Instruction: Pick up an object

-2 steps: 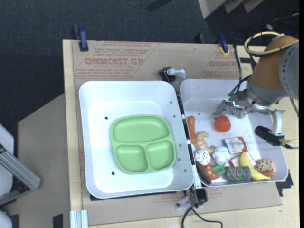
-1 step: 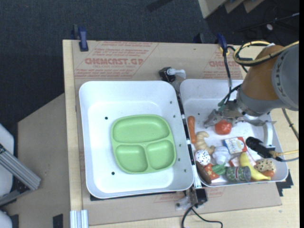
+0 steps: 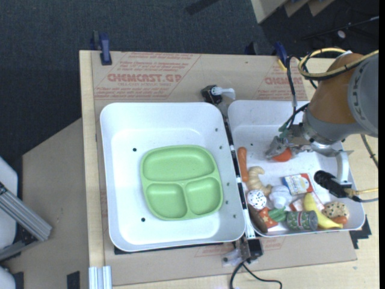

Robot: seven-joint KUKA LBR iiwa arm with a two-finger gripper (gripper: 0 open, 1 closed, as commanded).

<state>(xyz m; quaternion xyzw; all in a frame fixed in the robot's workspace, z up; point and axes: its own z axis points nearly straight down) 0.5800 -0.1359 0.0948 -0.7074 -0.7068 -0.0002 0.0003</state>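
- gripper (image 3: 283,147) is down low in the right bin (image 3: 258,116), w/ a small red/orange object (image 3: 283,156) right at its tips. Looks like the fingers are around it, but tbh can't tell if they're apart or clamped, too small and blurry.
- main risk imo: a shallow pinch on a small rounded thing, so it squirts out on the lift.
- object is in the open part of the bin, apart from the clutter, so bumping neighbours isn't the big worry. carrot-ish piece (image 3: 242,160) by the left wall is nearest.
- rest of the pile (dice (image 3: 256,199), banana (image 3: 319,214), can (image 3: 301,221)) is near the front edge, well apart.
- green tray (image 3: 180,181) in the left bin (image 3: 120,137) isn't involved.
- also poss: tips scrape the bin floor and nudge the object away.
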